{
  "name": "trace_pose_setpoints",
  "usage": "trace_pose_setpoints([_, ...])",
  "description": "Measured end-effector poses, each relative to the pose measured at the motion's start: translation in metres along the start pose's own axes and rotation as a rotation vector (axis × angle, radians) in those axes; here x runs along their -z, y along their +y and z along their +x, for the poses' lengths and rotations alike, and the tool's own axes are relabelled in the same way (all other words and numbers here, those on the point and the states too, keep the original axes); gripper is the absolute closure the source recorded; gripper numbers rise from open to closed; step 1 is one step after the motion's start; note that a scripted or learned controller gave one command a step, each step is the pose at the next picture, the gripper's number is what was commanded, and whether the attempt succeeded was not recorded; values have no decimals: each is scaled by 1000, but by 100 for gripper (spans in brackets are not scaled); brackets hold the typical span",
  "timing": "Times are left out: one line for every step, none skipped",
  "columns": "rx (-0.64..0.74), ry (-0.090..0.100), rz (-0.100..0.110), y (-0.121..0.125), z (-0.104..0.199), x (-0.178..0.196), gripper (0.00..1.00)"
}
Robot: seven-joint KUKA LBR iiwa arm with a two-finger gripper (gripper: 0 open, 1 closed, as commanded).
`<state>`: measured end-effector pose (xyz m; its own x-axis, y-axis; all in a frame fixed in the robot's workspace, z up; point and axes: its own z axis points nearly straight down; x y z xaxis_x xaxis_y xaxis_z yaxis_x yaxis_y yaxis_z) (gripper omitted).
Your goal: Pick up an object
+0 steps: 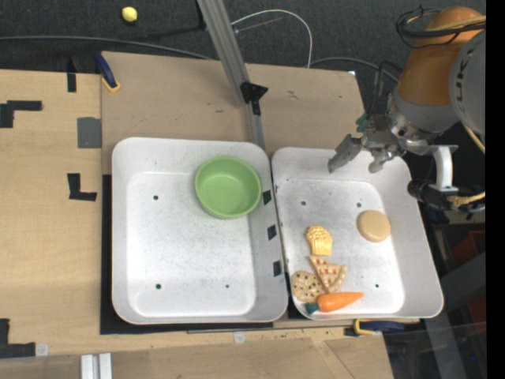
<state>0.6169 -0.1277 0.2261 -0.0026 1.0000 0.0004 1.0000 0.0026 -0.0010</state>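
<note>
From above, the gripper (361,155) hangs over the right bin's (418,290) top edge, its two fingers spread apart with nothing between them. The round tan cookie (374,226) lies at six o'clock from them.

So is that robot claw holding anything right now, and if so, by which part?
Nothing is held. The gripper hangs open above the far edge of the right bin, nothing between its fingers.
</note>
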Motion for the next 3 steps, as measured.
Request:
trace_pose_setpoints([0, 0, 0, 0, 0, 0, 0])
trace_pose_setpoints([-1, -1, 7, -6, -5, -61, 0])
trace_pose_setpoints([-1, -1, 6, -7, -4, -105, 0])
